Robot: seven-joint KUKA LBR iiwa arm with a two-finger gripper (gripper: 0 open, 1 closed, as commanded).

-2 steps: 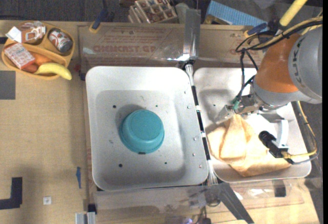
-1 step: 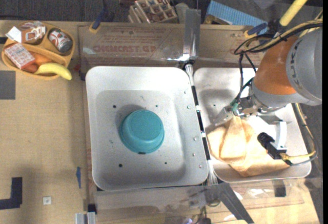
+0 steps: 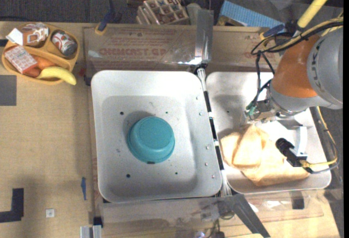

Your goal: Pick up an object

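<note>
I see the hand [image 3: 260,114] low over the right bin [image 3: 234,87], near its middle | hand state: cannot tell | yellow cloth [image 3: 253,152] bunched along right bin's front edge, just beside the hand | teal bowl [image 3: 151,139] upside down, centre of left bin [image 3: 109,122]

A teal bowl [image 3: 152,139] sits upside down near the middle of the left bin [image 3: 103,101], its round base facing up, clear of every wall. A pale yellow cloth [image 3: 256,155] lies crumpled in the right bin [image 3: 229,90], spread toward that bin's 6 o'clock wall, with a raised fold at its 12 o'clock end.
</note>
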